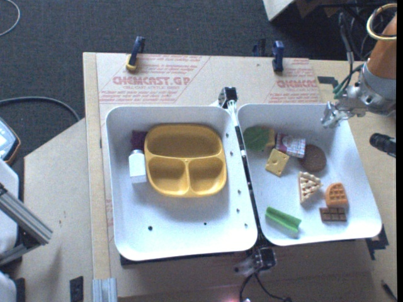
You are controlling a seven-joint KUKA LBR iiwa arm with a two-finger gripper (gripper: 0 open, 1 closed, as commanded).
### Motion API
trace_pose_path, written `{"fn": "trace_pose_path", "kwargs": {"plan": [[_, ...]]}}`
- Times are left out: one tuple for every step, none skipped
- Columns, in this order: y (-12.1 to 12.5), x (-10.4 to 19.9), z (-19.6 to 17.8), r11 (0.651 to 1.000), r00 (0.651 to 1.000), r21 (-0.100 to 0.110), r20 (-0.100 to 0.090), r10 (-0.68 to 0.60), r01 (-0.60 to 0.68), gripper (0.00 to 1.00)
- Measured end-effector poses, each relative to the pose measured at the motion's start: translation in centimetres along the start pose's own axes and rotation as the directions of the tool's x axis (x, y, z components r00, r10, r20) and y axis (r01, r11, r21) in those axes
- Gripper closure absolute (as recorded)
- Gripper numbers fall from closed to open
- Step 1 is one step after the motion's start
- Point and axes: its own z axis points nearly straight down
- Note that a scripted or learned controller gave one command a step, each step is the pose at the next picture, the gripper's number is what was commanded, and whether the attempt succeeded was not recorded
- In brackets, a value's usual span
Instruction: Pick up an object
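The gripper (332, 115) hangs at the upper right of the frame, over the right bin's (359, 168) top rim, and nothing sits between its fingers; how wide the jaws stand I cannot tell. Below it in that bin lie a cheese slice (277, 162), brown cookie (314, 158), waffle (336, 195) and green stick (283, 221). Left bin (119, 219): a yellow divided tray (186, 159).

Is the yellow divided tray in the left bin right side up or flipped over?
Right side up: the yellow tray shows its three open compartments facing the camera.
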Motion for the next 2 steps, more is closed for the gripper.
{"fn": "trace_pose_path", "kwargs": {"plan": [[0.6, 0.8, -5.0, 1.0, 1.0, 0.0, -0.001, -0.003, 0.003, 1.0], [0.7, 0.7, -6.9, 1.0, 1.0, 0.002, -0.002, -0.002, 0.002, 1.0]]}}
